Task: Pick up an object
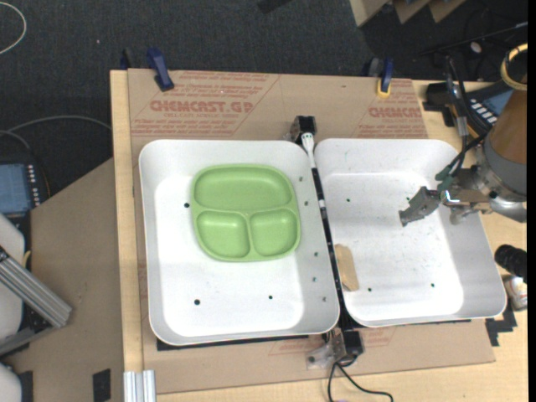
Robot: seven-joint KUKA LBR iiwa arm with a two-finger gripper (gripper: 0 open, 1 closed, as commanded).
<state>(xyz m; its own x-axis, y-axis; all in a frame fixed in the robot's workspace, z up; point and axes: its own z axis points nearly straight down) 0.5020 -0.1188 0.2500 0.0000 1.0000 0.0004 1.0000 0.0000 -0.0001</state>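
The only loose object in the bins is one pale green moulded plastic plate with three compartments (pixel 246 211): a wide one along the top and two smaller ones below. It lies flat, open side up, in the left shallow white bin (pixel 167 291), toward the upper centre of that bin's floor, clear of all four walls. This placement leaves open floor around the rim on every side, which probably favours an approach from above onto an edge or a divider.

At 3 o'clock from the plate, past the dark strip where the bins meet, sits the right shallow white bin (pixel 394 304). Its floor carries dark speckles and no object. A small tan piece, possibly tape or card (pixel 346 268), lies on the bin's left lip near the seam.

The two-finger gripper (pixel 416 207) hangs over the right bin at about 3 o'clock from that bin's centre, well apart from the plate. Its fingers point toward 9 o'clock; whether they are apart or together cannot be told, and nothing is visible between them.

The grey arm with its orange band (pixel 509 145) enters from 3 o'clock. Both bins rest on a brown protective-film-covered board (pixel 201 103), fixed at 12 o'clock by one blue clamp (pixel 159 68) and one yellow-and-blue clamp (pixel 384 75).

Count: one plate, two bins, two clamps.
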